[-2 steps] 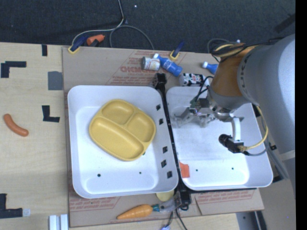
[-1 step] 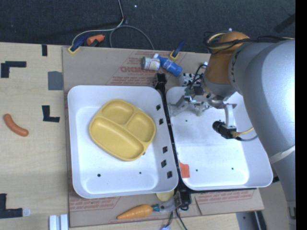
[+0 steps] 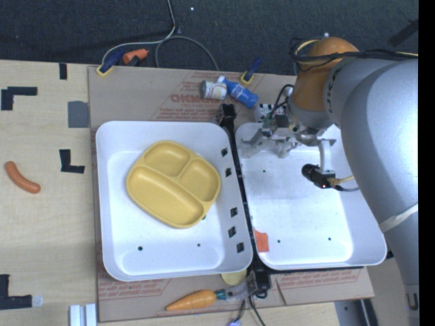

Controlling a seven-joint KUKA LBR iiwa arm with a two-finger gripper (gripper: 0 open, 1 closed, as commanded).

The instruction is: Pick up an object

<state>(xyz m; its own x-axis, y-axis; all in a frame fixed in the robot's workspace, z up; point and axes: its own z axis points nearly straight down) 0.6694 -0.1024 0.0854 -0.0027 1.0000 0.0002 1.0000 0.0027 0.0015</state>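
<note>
Grey arm (image 3: 380,134) overhead, gripper (image 3: 275,140) at far-left corner of right bin (image 3: 306,253), open or shut can't tell; take yellow divided plate (image 3: 175,182) mid left bin (image 3: 122,250) by rim, likely light, stiff, slick plastic.

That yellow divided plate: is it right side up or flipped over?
Right side up. The yellow divided plate lies flat in the left bin, its three hollow compartments facing the camera, with raised ridges between them.
</note>
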